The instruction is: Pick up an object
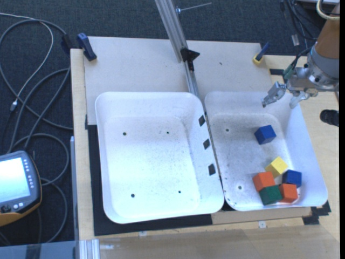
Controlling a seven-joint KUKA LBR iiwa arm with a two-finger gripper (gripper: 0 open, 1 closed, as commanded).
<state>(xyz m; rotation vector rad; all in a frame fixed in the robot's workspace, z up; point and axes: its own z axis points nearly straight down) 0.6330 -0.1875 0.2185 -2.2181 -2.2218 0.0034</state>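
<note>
My gripper (pixel 282 97) hangs over the far right corner of the right bin (pixel 232 144), its two fingers spread open with nothing between them. A blue cube (pixel 265 134) lies alone in that bin, below and slightly left of the gripper. Near the bin's front right corner a cluster sits together: a yellow cube (pixel 278 166), an orange cube (pixel 263 180), a second blue cube (pixel 292 177), a green block (pixel 271 194) and another orange cube (pixel 289 192).
The left bin (pixel 108 144) stands beside the right one. A slanted metal rail (pixel 172 26) crosses the back of the bench, ending between the bins. Blue clamp (pixel 86 46) and yellow clamp (pixel 261 54) sit at the board's far corners. A handheld pendant (pixel 16 185) lies at left.
</note>
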